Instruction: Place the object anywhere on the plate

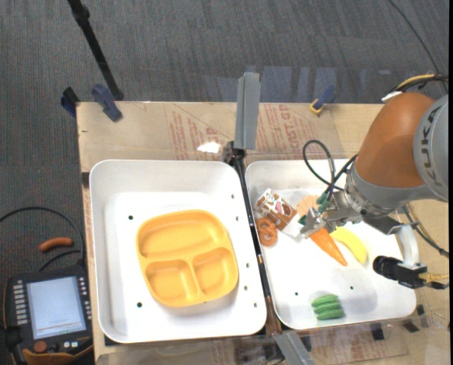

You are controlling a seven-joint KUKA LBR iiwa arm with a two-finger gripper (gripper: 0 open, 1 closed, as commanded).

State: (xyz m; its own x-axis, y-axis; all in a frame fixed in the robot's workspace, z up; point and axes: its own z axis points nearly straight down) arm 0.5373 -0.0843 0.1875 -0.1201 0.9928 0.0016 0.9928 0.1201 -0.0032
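Hovering over the right bin (394,299) beside the carrot (329,247), the end effector (315,223) has unreadable jaws; the yellow plate (187,268) awaits any object.

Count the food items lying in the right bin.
5: a pretzel and snack packet near the left wall, a carrot and banana mid-bin, green peas near the front. The arm may hide more.
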